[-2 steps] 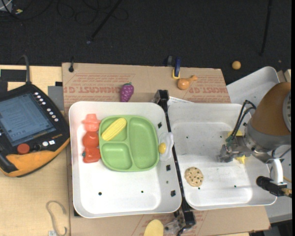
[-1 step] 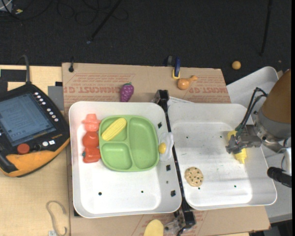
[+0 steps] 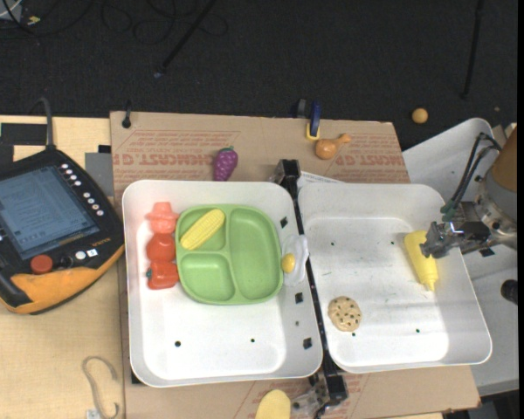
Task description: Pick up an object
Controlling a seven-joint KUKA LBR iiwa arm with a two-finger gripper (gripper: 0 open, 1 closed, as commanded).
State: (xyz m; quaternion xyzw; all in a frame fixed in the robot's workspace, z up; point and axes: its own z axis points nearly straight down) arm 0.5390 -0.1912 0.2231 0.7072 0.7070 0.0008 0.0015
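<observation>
Yellow and plastic-looking, a long bottle-shaped toy [image 3: 422, 260] lies in the right white bin [image 3: 393, 347], close to its right wall and about midway between near and far. The metal two-finger gripper [image 3: 436, 243] hangs right at the toy's far end, on the arm reaching in from the right; whether it touches or grips the toy cannot be told, and its open or closed state cannot be told either. A round brown cookie with dark specks [image 3: 344, 312] rests nearer and to the left in the same bin. In the left white bin [image 3: 210, 356] sits a green divided plate [image 3: 236, 269] carrying a yellow corn cob [image 3: 200, 228], with an orange-red figure [image 3: 162, 247] beside it on the left. A small yellow ball [image 3: 289, 264] lies just beside the plate's right edge.
</observation>
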